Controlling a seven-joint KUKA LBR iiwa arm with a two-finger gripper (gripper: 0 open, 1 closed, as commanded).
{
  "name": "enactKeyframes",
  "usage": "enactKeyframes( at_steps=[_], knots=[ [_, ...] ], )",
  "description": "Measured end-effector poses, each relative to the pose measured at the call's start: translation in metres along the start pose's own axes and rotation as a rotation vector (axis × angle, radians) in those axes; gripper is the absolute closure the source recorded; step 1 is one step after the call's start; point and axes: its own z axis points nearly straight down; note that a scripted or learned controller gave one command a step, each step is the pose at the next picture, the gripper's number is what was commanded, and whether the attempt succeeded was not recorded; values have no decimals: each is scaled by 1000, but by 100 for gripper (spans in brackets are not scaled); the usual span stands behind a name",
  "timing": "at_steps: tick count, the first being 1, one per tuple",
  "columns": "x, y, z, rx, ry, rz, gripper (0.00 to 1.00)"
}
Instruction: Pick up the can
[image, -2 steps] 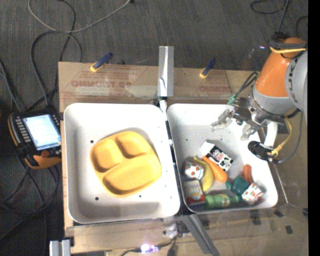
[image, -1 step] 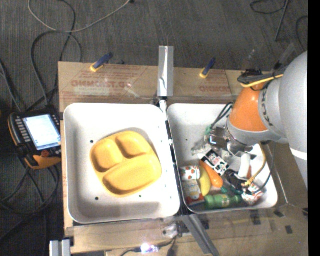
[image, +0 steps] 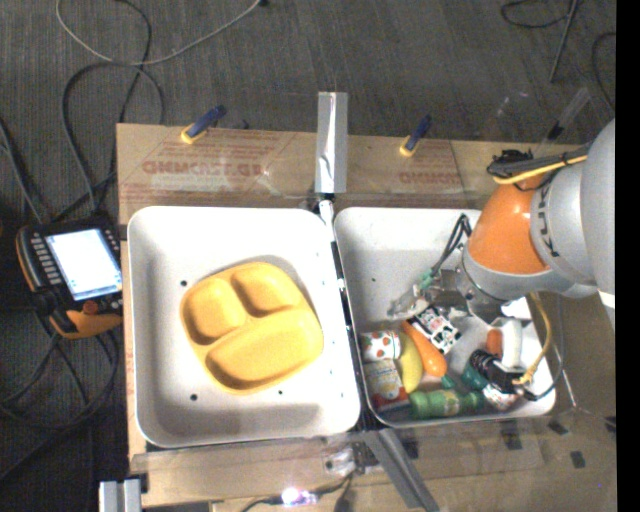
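In the right bin (image: 400, 240), you'll find the can (image: 381, 348) at its near-left corner — beside a banana (image: 411, 366). The hand (image: 437, 300) hovers just beyond it — whether it is open, you cannot tell.

The arm (image: 590, 215) is thick and rounded, light grey, with a glossy orange band (image: 508, 238) bulging above the wrist. Dark letters run along the grey shell just beside that band. A thin black cable (image: 455, 238) loops off the band's far side, and below the band sits dark metal wrist hardware (image: 440, 290).
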Motion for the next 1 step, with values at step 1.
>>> enactKeyframes(
  at_steps=[1],
  knots=[
    [0, 1, -7, 0, 2, 1, 100]
  ],
)
